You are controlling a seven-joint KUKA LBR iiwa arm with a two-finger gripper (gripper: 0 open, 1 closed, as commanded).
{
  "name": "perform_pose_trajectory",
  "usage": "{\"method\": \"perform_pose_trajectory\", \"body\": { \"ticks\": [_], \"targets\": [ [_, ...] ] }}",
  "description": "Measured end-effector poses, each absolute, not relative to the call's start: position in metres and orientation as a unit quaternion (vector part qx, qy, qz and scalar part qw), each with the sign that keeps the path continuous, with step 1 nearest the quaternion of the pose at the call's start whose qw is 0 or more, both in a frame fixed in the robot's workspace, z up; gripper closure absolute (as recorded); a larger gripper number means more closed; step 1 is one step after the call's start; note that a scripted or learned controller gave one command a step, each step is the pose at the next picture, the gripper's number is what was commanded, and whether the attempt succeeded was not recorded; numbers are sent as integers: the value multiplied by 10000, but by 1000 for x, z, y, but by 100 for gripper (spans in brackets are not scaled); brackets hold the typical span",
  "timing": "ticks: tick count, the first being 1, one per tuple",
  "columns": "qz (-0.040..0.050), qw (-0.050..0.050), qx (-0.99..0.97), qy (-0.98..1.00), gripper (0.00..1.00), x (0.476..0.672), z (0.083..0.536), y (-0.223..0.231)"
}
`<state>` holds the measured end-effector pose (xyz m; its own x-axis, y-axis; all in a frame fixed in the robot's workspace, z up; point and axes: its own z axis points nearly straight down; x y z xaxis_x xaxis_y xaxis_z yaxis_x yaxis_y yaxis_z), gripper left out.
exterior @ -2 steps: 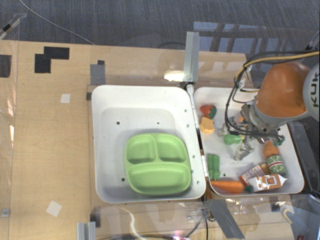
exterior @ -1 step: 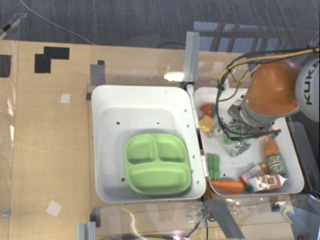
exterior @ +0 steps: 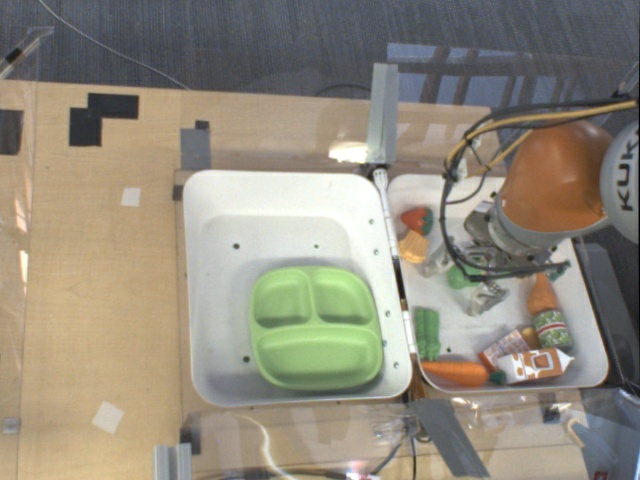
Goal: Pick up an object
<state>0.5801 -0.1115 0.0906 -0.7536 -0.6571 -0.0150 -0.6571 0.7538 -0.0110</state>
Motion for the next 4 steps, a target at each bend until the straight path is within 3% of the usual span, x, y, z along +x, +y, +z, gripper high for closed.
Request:
{"method": "perform_pose_trajectory", "body": {
  "ticks": [1, 2, 3, 4],
  "targets": [
    [-28, 79, -3229, 9464, 0, 592, 90, -96],
    [-43, 75, -3319, 9433, 0, 558, 91, -163],
    [-24, 62, -4480, 8940, 0, 645, 89, -141],
    [-46, 138, -4448, 8955, 100, 649, 105, -140]
  ]
}}
